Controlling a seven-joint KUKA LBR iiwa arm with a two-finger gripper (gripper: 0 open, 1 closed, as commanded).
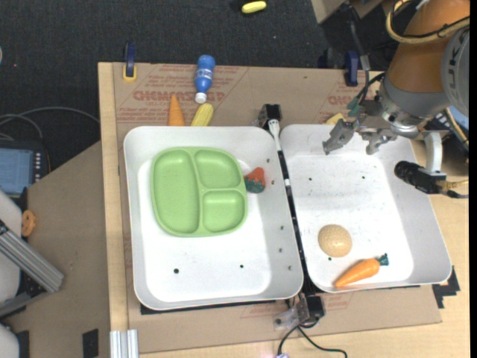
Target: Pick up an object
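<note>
An orange plastic carrot (361, 271) lies at the right bin's (417, 222) near edge, a round beige ball (335, 240) just beyond; farther back the gripper (356, 141) hovers, fingers spread (nothing between them).

Two bins sit side by side on the bench (112, 200). In the left bin (149, 259) a tray (197, 191) lies toward the back, with a small toy (256, 179) just beside its right edge. In the right bin (417, 230) a ball (335, 240) lies near the front, a carrot (360, 271) just before it. Behind the left bin lie a bottle (203, 77), a cone (175, 112) and a corn cob (202, 115). The gripper (356, 139) hangs over the right bin's back edge
</note>
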